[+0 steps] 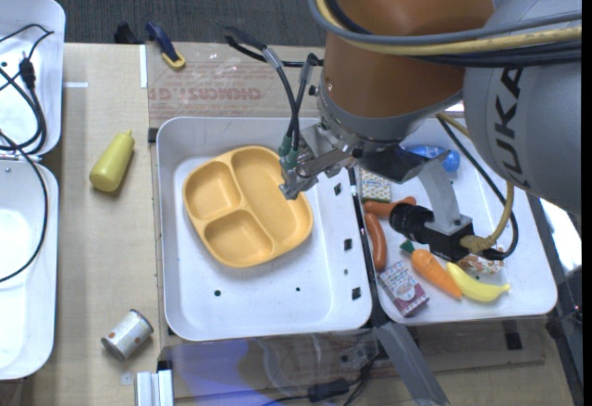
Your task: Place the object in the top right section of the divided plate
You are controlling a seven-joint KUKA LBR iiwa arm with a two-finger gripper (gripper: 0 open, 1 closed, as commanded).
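Two bins, one yellow plate, and the fingers at its right rim

Two shallow white bins sit side by side on the worktop (pixel 102 238). We see the yellow divided plate (pixel 245 205) lying flat in the left bin (pixel 259 302), its three sections bare. The gripper (pixel 296 175) hangs over the plate's right edge, beside the top right section. Whether its fingers are apart or together we cannot tell, for the metal parts blur into one clump, and we make out nothing between them.

The arm (pixel 407 34) comes in from the right, its large orange band over the seam between the bins, the wrist pointing down and to the left, with cables looping round it.

In the right bin (pixel 527 298) we see the loose things: a sausage (pixel 376 242) near the divider, a small carton (pixel 403 289), a carrot (pixel 433 270), a banana (pixel 476 284) and a blue object (pixel 435 154) partly hidden under the arm. We cannot say which of these the task means.

Outside the bins, a yellow bottle (pixel 112 162) lies on the worktop to the left, and a small can (pixel 126 333) lies near the front corner.
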